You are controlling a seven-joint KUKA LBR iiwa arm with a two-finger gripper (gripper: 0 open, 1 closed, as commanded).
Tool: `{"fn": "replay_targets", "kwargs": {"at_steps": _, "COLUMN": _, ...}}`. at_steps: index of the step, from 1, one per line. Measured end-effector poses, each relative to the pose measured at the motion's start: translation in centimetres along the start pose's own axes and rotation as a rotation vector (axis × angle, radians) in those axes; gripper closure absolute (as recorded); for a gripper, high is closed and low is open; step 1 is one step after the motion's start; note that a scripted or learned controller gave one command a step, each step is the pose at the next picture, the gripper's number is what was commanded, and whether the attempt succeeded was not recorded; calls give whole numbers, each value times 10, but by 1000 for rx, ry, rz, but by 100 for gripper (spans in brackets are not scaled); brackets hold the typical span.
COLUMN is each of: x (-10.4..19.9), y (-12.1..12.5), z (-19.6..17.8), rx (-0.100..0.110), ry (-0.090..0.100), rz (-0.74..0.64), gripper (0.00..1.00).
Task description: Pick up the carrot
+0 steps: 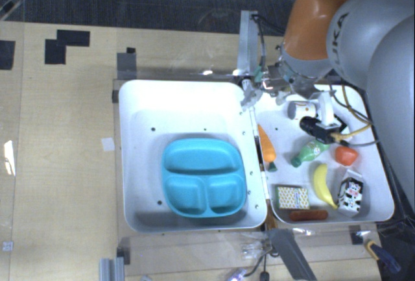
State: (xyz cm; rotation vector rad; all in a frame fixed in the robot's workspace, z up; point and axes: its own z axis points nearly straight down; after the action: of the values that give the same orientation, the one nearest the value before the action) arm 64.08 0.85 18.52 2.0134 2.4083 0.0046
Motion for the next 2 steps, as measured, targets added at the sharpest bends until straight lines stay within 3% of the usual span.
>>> {"fn": "replay_targets", "kwargs": {"at_steps": 1, "x": 6, "y": -54, "z": -1, "rx": -2, "ry": 0, "rz": -186, "gripper": 0}}
{"fn": "replay_targets", "kwargs": {"at_steps": 2, "x": 8, "y": -115, "z": -1, "rx": -1, "ry": 0, "rz": -140, "gripper": 0}}
